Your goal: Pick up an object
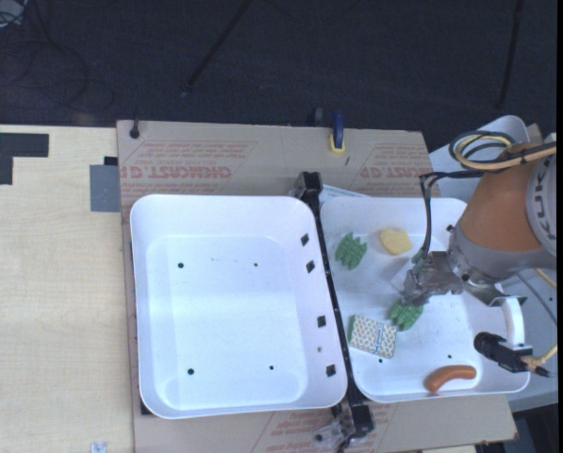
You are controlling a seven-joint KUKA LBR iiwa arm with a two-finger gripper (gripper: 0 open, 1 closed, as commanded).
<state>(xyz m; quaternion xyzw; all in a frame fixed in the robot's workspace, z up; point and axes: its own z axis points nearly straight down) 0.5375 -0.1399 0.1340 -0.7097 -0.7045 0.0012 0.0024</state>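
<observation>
Two-finger metal gripper hanging low in right white bin, tips touching green knobbly toy; finger spacing impossible to judge. Bins sitting on brown cardboard sheet over pale wood bench; dark floor with cables behind. Toy lying mid-bin, bumpy, leaf-green, near patterned square packet. Second green piece, yellow lump, orange sausage shape lying apart.
</observation>
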